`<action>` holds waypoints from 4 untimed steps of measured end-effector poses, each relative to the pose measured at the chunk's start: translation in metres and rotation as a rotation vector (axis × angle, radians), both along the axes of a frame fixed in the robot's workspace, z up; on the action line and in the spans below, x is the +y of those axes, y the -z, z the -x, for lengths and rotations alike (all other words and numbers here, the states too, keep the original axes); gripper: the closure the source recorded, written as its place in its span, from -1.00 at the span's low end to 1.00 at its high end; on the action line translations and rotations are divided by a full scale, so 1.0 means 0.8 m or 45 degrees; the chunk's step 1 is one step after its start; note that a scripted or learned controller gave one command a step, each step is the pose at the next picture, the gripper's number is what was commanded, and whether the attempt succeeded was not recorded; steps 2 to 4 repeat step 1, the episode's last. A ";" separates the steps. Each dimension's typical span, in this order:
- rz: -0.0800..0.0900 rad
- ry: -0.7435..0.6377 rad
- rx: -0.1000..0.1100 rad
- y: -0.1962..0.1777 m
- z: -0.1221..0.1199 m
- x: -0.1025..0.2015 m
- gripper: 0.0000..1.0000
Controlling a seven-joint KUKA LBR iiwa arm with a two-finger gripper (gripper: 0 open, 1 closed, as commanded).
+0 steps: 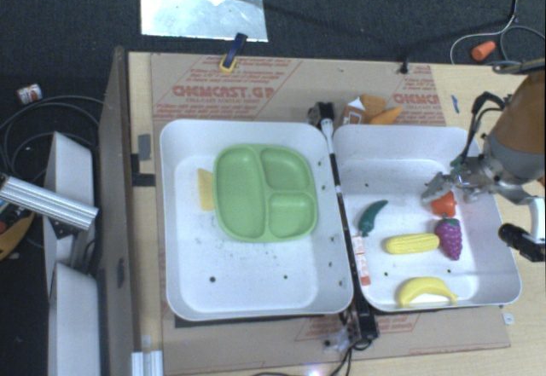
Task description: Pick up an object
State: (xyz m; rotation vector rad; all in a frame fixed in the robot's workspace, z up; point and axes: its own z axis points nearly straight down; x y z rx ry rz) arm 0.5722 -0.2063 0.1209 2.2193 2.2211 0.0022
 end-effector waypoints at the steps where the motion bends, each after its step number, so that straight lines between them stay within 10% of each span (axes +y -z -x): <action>1: 0.001 -0.004 0.001 0.022 -0.009 0.000 -1.00; 4: 0.001 -0.004 0.001 0.022 -0.009 0.000 -1.00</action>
